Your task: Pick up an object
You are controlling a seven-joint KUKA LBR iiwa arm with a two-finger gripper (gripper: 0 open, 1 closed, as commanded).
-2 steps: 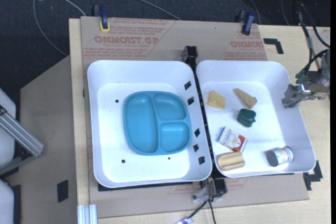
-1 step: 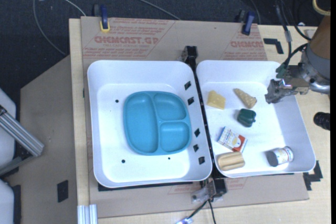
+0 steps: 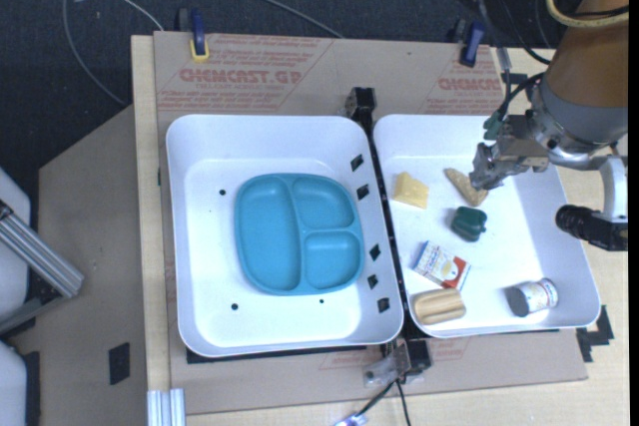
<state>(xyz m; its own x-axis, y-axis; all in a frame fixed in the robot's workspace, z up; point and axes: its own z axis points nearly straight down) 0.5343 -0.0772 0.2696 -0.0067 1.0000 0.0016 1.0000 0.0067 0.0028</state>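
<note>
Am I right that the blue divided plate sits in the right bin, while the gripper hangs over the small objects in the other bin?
Not quite: the camera view shows the blue divided plate in the left bin. The gripper hangs over the small objects in the right bin.

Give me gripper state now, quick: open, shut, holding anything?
Gripper: over the right bin, low by the tan wedge-shaped piece; open or shut cannot be told, and no object is visibly held.
</note>
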